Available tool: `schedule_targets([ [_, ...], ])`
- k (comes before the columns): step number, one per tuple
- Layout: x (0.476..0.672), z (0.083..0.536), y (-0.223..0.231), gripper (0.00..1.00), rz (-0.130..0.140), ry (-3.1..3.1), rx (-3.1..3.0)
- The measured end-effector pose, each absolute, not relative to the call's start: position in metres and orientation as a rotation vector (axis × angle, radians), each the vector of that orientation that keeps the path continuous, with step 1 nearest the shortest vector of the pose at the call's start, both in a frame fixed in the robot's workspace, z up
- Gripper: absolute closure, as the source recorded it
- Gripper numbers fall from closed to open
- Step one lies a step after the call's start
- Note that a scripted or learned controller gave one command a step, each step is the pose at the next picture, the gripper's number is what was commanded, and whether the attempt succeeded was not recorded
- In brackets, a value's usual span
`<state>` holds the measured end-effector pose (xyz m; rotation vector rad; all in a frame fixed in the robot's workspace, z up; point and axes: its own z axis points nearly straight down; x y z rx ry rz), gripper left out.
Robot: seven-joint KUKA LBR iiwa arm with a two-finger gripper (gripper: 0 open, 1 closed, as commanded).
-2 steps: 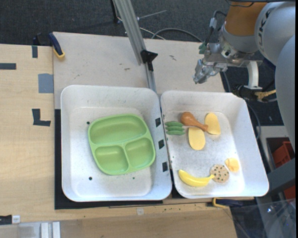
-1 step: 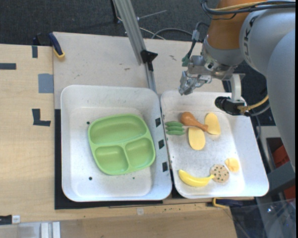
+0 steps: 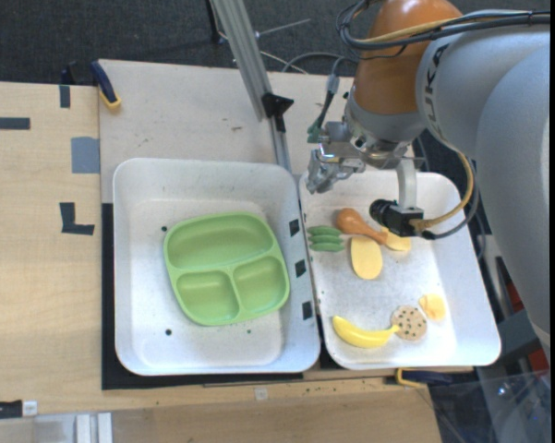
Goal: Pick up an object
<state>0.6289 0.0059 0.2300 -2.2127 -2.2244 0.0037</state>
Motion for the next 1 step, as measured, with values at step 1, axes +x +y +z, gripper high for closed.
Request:
schedule_targets([
  [1,0.6014,0.2391,0.0554,1.00,0.001,-2.226,-2.211],
])
